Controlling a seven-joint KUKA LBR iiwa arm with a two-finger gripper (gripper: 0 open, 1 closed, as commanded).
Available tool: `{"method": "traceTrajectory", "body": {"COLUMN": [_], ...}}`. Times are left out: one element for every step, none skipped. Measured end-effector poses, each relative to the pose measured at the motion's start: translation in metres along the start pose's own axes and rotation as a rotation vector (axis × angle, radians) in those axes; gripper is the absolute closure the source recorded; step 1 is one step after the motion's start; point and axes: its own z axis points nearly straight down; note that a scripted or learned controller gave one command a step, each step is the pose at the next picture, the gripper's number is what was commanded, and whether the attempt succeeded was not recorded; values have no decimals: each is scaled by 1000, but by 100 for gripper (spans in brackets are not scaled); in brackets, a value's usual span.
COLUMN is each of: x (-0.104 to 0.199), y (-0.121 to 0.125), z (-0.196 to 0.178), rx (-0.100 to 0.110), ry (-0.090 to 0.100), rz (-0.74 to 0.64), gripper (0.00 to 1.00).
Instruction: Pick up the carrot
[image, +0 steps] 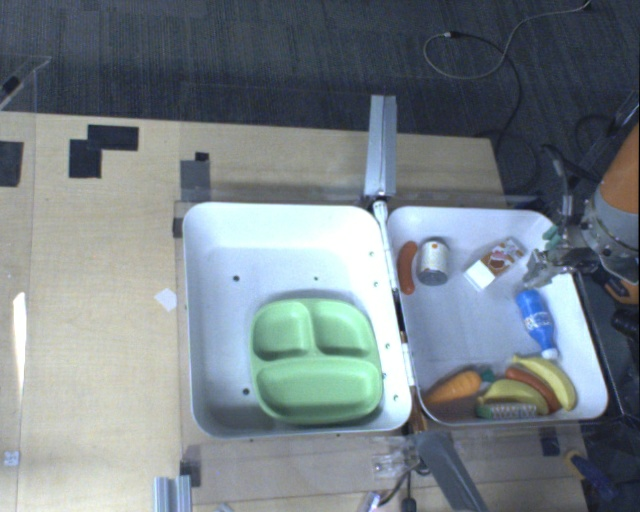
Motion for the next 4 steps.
{"method": "traceTrajectory", "body": {"x": [-26, -19, -31, -32], "y": [-40, -34, 36, 38], "z": [-110, -65, 8, 67], "rx": [-4, -3, -3, -2], "ry": [-2, -2, -1, 0], "rz": [152, -345, -438, -293], "gripper": [100, 100, 100, 100]}}
